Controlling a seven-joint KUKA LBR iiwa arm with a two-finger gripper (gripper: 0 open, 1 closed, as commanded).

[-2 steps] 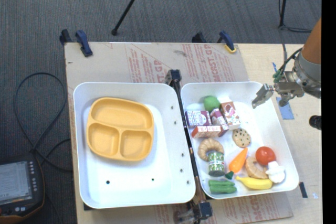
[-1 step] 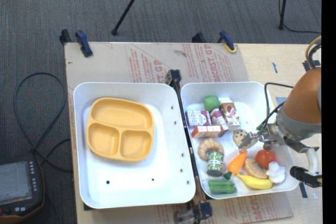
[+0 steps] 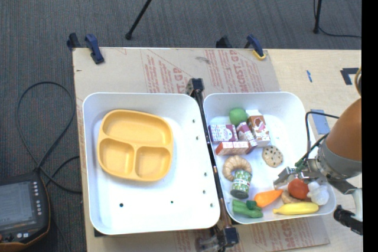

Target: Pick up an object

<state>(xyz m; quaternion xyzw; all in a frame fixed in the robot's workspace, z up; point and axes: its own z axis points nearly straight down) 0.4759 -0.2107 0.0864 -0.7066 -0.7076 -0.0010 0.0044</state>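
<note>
The right bin holds a pile of toy food. My gripper hangs low over that bin's right front corner, just above and left of a red round fruit. A yellow banana lies in front of the fruit, with an orange carrot to the left of it. A white item sits to the right of the fruit, partly under the wrist. Nothing shows in the gripper's grasp.
Further left in the same bin are a spotted cookie, a croissant, a green can, a green vegetable, small cartons and a green ball. The left bin holds a yellow divided plate.
</note>
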